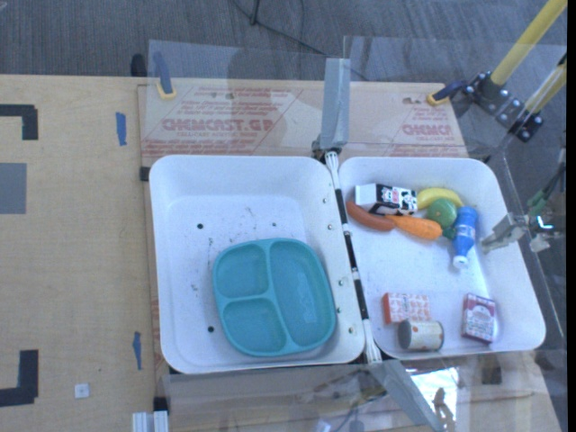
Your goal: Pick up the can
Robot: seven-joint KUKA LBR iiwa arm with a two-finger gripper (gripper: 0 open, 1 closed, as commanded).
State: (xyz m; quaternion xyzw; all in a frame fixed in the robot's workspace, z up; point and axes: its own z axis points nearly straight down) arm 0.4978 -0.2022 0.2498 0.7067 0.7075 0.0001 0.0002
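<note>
I am looking down on a pale wooden tabletop that is carrying two shallow white bins side by side, with grey carpeted floor and a loose dark cable showing beyond its far edge. The left bin is holding a teal divided plate. In the right bin the can is lying on its side near the front rim, just beside an orange-red packet, with a red box a little to its right. Farther back a carrot, a banana, a green fruit and a blue bottle are crowding together. The tool is hanging at the bin's right wall, well apart from the can; I cannot tell how it is set.
</note>
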